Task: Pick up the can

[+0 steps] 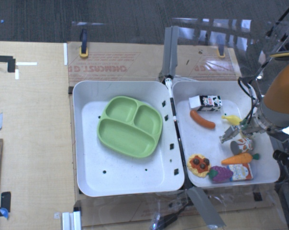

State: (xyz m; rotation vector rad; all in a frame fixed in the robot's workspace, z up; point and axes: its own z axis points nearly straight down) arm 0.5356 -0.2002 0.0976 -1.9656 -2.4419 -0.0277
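The fingers (229, 137) I see low in the right bin (273, 178), spread apart with nothing between them, just left of the can (242, 144), which lies near the bin's right side above the carrot (237, 159). I count two white bins on the surface (29, 128). The left bin (82, 143) carries one green divided plate (130, 126). In the right bin I count one milk carton (206, 102), one sausage (202, 119), one banana (232, 120), one pizza slice (198, 165), one bunch of grapes (220, 174) and one small box (242, 173). Cardboard (120, 61) behind the bins bears mirrored red print I cannot read.
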